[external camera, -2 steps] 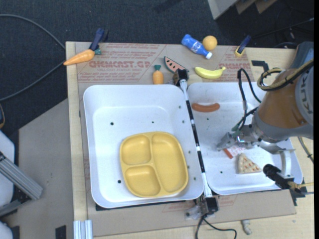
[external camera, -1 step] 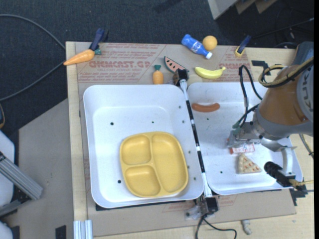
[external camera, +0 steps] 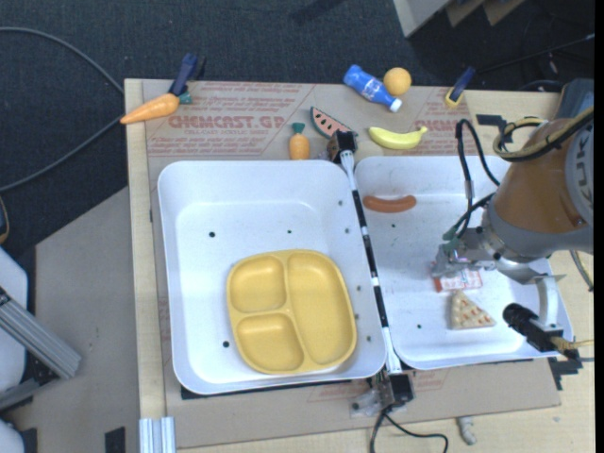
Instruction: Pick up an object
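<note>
Where claw (external camera: 460, 264) hovers, pizza slice (external camera: 469, 311) near bin rim (external camera: 472, 355).

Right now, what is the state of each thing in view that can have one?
Yellow divided plate: flat in the left bin, compartments bare.
Toy sausage: lying in the right bin, free.
Pizza slice: lying flat, right bin.
Blue bottle: on its side, behind the bins.
Banana: lying behind the bins.
Gripper: low over the right bin.
</note>
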Robot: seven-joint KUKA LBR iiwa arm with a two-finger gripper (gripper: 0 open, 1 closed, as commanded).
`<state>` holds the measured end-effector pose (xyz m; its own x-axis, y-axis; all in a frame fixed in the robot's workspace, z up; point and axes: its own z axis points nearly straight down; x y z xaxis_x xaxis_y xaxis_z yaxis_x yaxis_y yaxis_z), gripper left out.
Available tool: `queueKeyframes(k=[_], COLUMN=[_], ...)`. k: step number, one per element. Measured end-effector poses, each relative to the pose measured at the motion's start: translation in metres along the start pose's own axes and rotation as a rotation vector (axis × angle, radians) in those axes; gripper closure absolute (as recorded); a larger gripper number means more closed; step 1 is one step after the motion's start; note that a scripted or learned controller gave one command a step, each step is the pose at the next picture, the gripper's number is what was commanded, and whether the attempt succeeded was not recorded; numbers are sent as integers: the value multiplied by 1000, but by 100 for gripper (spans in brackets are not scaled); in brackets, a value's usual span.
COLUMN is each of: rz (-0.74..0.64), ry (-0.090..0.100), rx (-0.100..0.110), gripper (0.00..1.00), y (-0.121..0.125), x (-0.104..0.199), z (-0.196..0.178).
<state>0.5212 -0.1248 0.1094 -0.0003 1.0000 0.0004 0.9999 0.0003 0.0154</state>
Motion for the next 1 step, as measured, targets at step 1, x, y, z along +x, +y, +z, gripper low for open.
queueKeyframes(k=[1], rz=[0], ry=[0], rx=[0], gripper=[0], y=[0], x=[0], z=[0])
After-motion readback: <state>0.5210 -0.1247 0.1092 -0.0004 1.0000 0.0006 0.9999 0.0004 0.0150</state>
